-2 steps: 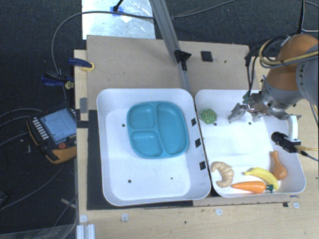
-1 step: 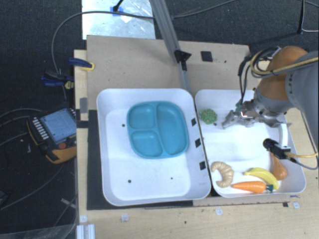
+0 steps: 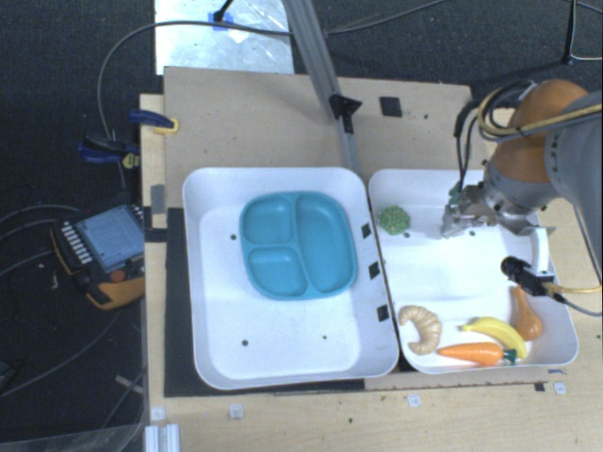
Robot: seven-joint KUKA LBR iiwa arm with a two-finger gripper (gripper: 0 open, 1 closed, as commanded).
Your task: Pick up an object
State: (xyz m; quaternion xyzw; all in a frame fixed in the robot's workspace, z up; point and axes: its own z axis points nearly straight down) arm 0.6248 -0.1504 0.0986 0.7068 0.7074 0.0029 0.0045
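Left bin [image 3: 212, 281]: just the blue tray [image 3: 299, 245]. Right bin [image 3: 565, 342]: green veg [image 3: 394, 219] top-left, gripper [image 3: 459, 222] near it, apart; open or closed, can't tell. Croissant [image 3: 421, 328], carrot [image 3: 471, 352], banana [image 3: 493, 331] at front. Veg prob. light, stiff plastic, bumpy; pinch across the middle.

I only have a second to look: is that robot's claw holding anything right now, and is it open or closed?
Gripper: nothing seen held; it hangs over the right bin, beside the green broccoli. Open or closed cannot be told.
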